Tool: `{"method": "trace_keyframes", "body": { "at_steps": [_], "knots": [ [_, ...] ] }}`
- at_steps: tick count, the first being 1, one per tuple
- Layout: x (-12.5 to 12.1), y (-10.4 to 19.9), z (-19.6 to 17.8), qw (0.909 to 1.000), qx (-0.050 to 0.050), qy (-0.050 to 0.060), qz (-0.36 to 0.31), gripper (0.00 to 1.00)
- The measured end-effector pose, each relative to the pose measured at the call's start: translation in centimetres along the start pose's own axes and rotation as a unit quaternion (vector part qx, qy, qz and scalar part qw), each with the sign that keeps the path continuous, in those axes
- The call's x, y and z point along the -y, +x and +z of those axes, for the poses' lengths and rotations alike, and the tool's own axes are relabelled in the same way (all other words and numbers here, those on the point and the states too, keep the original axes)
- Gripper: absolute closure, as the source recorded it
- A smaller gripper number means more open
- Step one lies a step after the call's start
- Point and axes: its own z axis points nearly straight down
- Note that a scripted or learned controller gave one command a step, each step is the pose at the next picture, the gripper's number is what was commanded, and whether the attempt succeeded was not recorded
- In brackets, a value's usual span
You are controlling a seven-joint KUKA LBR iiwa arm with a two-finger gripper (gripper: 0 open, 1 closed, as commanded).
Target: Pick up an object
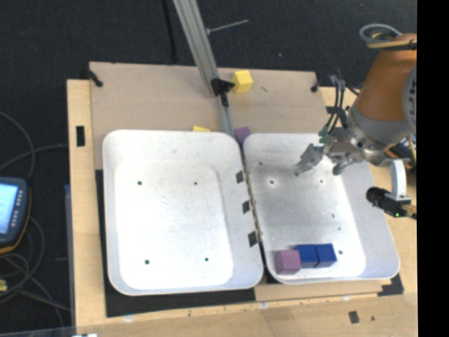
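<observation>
Nearest the camera, at about six o'clock in the right bin [365, 255], a purple block [287, 260] lies against the front wall, touching a blue block [315, 254] on its right side. Farther back, my claw [324, 160] hangs over that bin's one-o'clock corner, well apart from both blocks, fingers spread wide with nothing between them. The left bin [116, 188] sits beside it. Beyond the bins, around twelve o'clock on the bench [140, 97], rests a yellow block [243, 81].
</observation>
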Motion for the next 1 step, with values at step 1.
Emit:
{"method": "trace_keyframes", "body": {
  "at_steps": [1],
  "knots": [
    [5.68,-5.96,10.01,1.0000,0.001,0.005,0.002,0.00]
  ]
}}
